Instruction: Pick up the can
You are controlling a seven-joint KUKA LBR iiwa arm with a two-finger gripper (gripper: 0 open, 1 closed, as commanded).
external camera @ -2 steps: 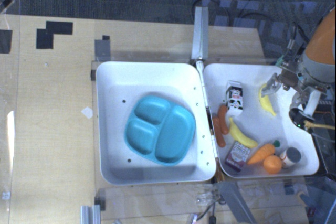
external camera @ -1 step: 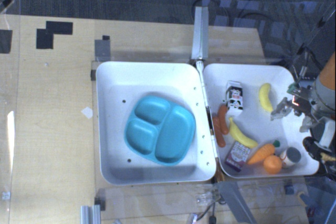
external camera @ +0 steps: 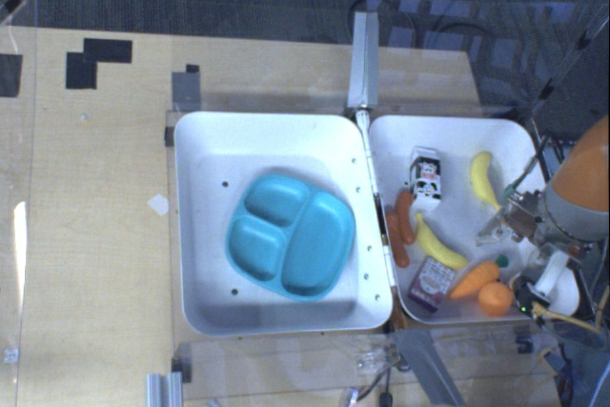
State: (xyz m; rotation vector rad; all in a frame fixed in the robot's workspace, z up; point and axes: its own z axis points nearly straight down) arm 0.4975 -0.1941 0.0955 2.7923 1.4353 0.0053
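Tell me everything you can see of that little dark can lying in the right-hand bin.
The can is small, with a dark purple body and a paler label panel whose print is too small to read. It looks like metal. It lies on its side, tilted, near the front edge of the right bin. A banana sits just above it, and a carrot lies against or very close to its right side. Nothing grips it.

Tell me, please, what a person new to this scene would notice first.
The big light-blue plastic divided plate lying alone in the left white bin catches the eye first. Next come the bright things crowded in the right white bin: two yellow bananas, an orange carrot and a small purple can lying near the front wall.
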